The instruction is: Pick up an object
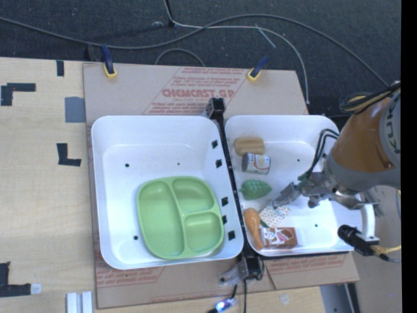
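Carrot (253, 227) is lying lengthwise in the right bin (306, 128), running toward the near wall beside the divider. Gripper (281, 204) is hovering just beside it; jaw state I cannot tell. Cardboard (195, 90) is underlying both bins.

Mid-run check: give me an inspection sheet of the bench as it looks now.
Surface: cardboard sheet under two white bins, held by two clamps.
Job's things: right bin holds a bread roll, small can, green leaf toy, carrot, snack packets.
Clutter: green divided plate in left bin.
Hand: hand low over right bin, holding nothing seen.
Cables: black and grey cables behind the bench.
Surroundings: dark carpet.
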Robot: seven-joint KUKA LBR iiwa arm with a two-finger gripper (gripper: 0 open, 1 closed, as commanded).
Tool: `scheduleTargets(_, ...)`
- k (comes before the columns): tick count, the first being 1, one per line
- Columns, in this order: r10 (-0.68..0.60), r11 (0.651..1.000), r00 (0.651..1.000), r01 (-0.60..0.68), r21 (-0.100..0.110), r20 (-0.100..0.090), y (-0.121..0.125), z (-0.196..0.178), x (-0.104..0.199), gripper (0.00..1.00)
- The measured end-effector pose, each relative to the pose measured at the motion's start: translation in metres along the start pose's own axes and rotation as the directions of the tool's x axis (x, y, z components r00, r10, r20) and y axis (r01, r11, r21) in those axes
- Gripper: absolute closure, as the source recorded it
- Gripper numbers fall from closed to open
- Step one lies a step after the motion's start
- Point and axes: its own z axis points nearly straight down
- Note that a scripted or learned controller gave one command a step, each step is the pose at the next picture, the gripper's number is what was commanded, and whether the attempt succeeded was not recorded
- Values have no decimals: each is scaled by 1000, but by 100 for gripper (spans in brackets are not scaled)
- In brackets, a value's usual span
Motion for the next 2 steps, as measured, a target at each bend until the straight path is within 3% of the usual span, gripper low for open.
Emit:
scheduleTargets(1, -3, 1000, 1000, 3, -3, -1, 1, -12, 1, 100)
scheduleTargets(2, -1, 1000, 1000, 1, -7, 1, -9, -63, 0, 100)
